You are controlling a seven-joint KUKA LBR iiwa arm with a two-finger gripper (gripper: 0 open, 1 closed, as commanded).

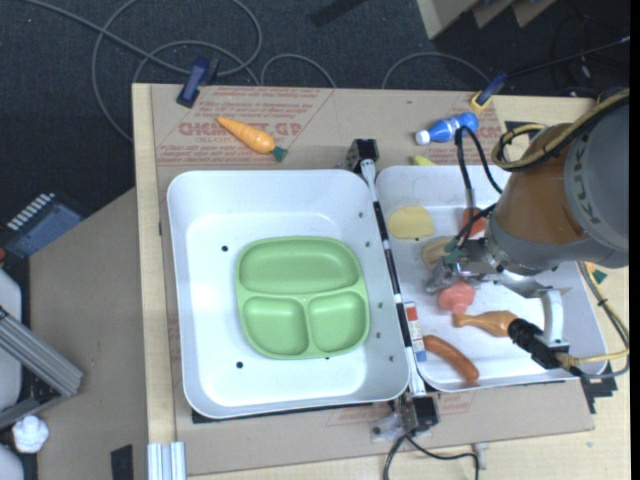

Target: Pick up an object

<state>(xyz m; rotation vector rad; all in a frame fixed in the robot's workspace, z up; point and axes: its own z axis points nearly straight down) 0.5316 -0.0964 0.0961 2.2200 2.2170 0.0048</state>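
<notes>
Gripper [458, 265] reaching low into right bin [440, 180], finger state impossible to tell, pink object [457, 295] lying just below it, long axis unclear, orange sausage [450, 358] lying diagonally near front wall, green divided tray [300, 296] sitting in left bin [200, 298]

End effector [452, 268] low, arm bent

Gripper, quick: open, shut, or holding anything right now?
Gripper: cannot be told; it is low in the right shallow white bin, just above the small pink toy.
</notes>
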